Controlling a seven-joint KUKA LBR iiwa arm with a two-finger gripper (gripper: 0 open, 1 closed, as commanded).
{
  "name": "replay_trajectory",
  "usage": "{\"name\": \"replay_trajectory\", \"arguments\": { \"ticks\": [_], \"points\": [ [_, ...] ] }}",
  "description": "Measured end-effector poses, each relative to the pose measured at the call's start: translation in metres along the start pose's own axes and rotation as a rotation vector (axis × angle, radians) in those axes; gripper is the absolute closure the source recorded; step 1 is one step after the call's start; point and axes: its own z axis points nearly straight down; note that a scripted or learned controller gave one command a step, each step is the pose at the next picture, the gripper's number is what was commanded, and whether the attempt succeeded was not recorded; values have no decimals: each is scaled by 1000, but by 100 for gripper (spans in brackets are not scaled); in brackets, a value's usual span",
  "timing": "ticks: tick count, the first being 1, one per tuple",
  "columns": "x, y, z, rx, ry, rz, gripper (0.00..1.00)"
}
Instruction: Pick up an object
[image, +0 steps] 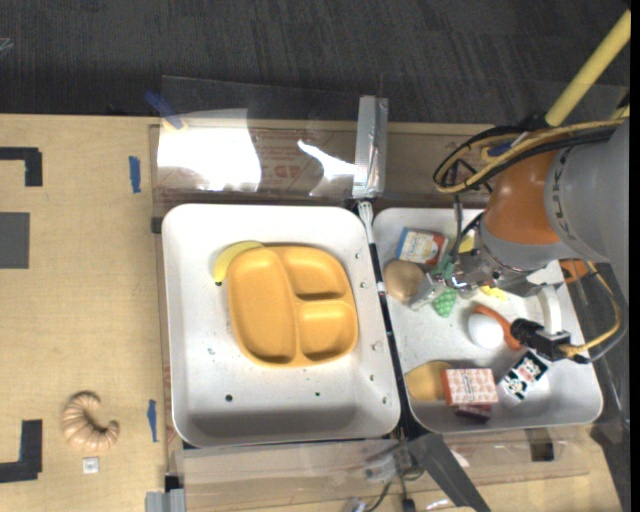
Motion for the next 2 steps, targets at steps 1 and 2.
{"name": "replay_trajectory", "arguments": {
  "ticks": [1, 2],
  "points": [
    [0, 3, -13, -8, -3, -2, 100],
    [49, 48, -99, 1, 2, 513, 100]
  ]
}}
